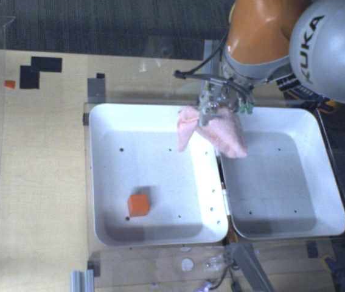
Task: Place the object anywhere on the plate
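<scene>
A pink cloth (223, 135) hangs crumpled from my gripper (209, 115), which is shut on its top edge. Gripper and cloth sit over the back end of the seam between the two white bins, and the cloth drapes down on both sides of it. An orange block (139, 205) lies on the floor of the left bin (114, 132), near its front, well apart from the gripper. The arm's orange band and grey wrist loom above the gripper at the upper right.
The right bin (294, 169) lies under the arm. Black and orange markers (35, 72) sit on the wooden bench at the far left. The bench's front edge carries some metal clamps (82, 280).
</scene>
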Robot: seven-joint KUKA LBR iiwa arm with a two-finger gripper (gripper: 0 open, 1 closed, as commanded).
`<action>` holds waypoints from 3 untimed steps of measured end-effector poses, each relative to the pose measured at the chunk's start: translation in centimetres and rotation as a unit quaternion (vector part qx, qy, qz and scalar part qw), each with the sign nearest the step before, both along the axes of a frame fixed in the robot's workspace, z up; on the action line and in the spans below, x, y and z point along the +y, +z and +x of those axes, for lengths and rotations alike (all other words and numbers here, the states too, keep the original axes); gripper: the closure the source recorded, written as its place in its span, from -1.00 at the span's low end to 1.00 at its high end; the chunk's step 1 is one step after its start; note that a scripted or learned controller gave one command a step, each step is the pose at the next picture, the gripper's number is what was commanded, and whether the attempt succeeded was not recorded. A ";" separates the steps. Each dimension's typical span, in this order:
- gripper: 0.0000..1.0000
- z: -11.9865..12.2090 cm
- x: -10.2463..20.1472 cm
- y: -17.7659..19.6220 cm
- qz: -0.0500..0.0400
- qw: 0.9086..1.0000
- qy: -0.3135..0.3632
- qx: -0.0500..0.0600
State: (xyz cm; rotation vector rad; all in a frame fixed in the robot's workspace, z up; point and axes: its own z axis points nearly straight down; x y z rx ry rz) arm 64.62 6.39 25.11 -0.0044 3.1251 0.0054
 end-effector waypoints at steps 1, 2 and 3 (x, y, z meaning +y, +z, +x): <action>1.00 1.5 5.7 -1.3 0.001 1.000 0.001 0.002; 1.00 1.8 10.9 -2.0 0.001 1.000 0.002 0.002; -1.00 1.8 10.9 -2.0 0.001 1.000 0.002 0.002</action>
